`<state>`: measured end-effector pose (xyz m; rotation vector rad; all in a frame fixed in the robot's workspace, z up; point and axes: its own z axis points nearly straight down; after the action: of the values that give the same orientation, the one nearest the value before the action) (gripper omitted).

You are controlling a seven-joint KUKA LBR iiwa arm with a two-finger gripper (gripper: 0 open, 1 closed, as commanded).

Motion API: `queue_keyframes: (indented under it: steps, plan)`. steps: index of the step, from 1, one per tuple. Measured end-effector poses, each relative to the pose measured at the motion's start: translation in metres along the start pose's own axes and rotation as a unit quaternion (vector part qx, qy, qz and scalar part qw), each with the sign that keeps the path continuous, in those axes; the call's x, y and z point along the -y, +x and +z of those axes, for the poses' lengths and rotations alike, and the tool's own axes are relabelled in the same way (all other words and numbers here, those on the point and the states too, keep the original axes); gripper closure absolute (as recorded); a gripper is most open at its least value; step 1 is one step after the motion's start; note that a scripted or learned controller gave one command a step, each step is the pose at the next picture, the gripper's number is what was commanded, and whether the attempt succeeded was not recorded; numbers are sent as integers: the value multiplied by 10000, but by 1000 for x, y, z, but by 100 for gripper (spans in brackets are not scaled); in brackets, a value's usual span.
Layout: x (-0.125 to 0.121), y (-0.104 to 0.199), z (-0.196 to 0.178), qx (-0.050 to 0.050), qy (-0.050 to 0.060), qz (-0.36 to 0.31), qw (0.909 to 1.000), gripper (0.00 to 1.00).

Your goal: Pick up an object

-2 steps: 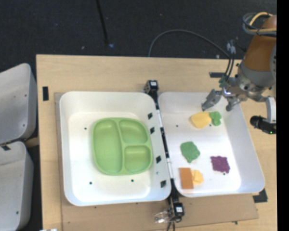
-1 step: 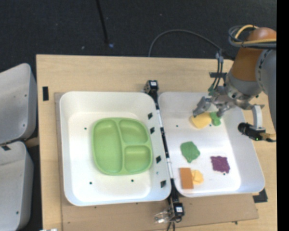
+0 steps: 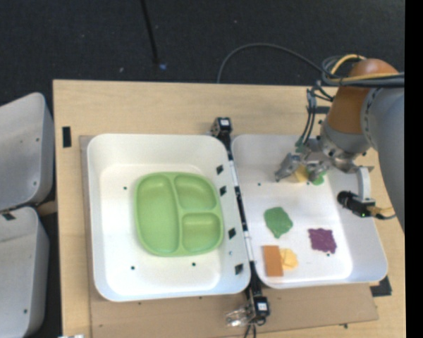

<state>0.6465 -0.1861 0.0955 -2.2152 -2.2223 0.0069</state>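
Lying beside tool [image 3: 301, 169]: yellow piece [image 3: 299, 177]

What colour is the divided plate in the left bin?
Light green; the divided plate shows clearly in the camera view.

A light wooden bench [image 3: 155, 108] carries two shallow white bins side by side, their inner edges touching along a line of black clips. The left bin [image 3: 106, 259] holds a green divided plate [image 3: 178, 213] with three compartments. The right bin [image 3: 359, 259] holds a green piece [image 3: 278, 221], a purple piece [image 3: 322, 240], and an orange block [image 3: 272, 260] just beside a yellow piece [image 3: 289, 260] near its front edge
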Motion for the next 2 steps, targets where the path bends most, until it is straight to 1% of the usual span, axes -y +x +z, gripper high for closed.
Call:
queue_keyframes:
  steps: [1, 2]
  plan:
    - [-4, -1, -16, 17, -61, -16, 10000, 100]
    - [-5, -12, -64, 7, -42, 13, 10000, 100]
